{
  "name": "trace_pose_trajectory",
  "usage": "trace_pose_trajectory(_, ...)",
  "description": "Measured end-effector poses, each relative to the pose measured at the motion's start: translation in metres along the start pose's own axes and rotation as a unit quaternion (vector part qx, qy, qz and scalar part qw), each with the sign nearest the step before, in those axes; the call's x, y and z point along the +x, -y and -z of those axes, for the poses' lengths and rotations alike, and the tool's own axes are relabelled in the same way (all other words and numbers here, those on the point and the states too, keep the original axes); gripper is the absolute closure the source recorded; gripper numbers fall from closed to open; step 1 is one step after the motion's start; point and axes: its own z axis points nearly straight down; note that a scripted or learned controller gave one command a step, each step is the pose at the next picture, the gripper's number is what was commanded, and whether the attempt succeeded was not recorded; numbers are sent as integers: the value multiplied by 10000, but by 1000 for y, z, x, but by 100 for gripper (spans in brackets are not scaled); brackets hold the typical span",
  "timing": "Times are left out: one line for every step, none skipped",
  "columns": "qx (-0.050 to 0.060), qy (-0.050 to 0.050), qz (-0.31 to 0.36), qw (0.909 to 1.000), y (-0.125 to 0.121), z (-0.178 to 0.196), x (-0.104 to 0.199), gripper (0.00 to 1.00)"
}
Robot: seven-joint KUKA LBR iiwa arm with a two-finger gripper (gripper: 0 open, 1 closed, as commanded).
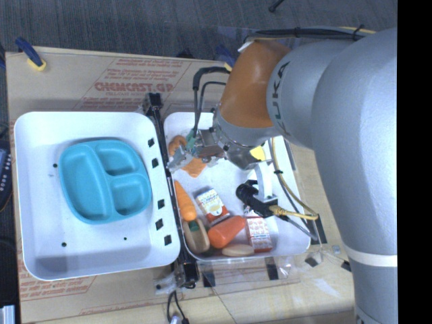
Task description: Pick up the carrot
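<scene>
**Gripper low in the right bin, carrot lying against the bin's left wall**

I see my gripper (191,148) down in the upper left corner of the right bin (297,243), under the grey arm (337,93) and its orange band (253,86). From this slant I cannot tell how wide it stands or whether it has hold of anything; small orange and pale pieces (189,159) crowd around its tip. The carrot (185,201) lies just below the gripper, along the right bin's left wall, apart from the tip. Beside the carrot sit a small printed carton (210,204), a red-orange piece (226,231) and a red-and-white packet (258,233). Left of the right bin, the other white bin (40,248) holds a blue divided tray (104,179).
</scene>
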Motion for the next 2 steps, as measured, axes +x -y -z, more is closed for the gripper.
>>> trace_pose_trajectory(8,4,-150,9999,22,-1,17,0)
trace_pose_trajectory(-8,13,-603,9982,24,0,-2,0)
